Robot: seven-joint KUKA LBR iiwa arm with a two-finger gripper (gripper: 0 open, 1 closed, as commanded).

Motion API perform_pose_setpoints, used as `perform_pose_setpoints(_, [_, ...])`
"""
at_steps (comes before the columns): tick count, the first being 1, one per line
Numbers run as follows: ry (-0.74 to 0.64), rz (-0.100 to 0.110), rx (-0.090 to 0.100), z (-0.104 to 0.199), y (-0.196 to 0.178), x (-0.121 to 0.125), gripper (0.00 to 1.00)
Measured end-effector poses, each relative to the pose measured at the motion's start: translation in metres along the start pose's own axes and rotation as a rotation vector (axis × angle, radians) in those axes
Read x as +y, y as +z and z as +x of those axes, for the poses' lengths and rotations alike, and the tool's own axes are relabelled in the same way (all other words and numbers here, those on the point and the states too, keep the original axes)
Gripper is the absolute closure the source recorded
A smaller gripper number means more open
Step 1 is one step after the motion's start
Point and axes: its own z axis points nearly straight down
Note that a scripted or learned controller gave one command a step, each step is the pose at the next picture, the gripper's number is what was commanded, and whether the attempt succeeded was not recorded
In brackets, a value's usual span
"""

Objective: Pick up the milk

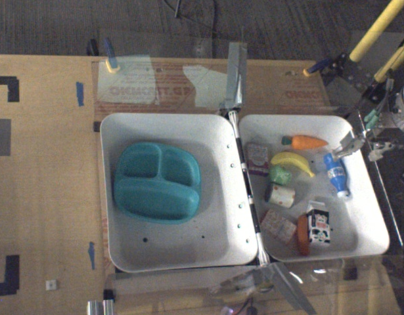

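Milk carton (318, 226) near right bin's (376, 205) front, gripper (349, 144) above blue bottle (336, 174)

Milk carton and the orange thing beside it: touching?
Touching. The camera view shows the milk carton pressed against the orange thing, with no gap between them.

Black-and-white milk carton (318, 226): orange sausage-shaped toy (303, 234) touching its left side; bare white bin floor (359, 222) open to its right and above.
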Motion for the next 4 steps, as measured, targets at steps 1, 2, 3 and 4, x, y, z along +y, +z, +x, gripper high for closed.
perform_pose_setpoints(1, [-0.119,0.000,0.000,0.000,0.119,-0.057,0.00])
perform_pose_setpoints(2, [-0.346,-0.011,-0.005,0.019,0.192,-0.054,0.00])
perform_pose_setpoints(3, [-0.339,-0.023,-0.009,0.015,0.179,-0.051,1.00])
perform_pose_setpoints(4, [-0.313,-0.001,0.000,0.041,0.131,-0.057,1.00])
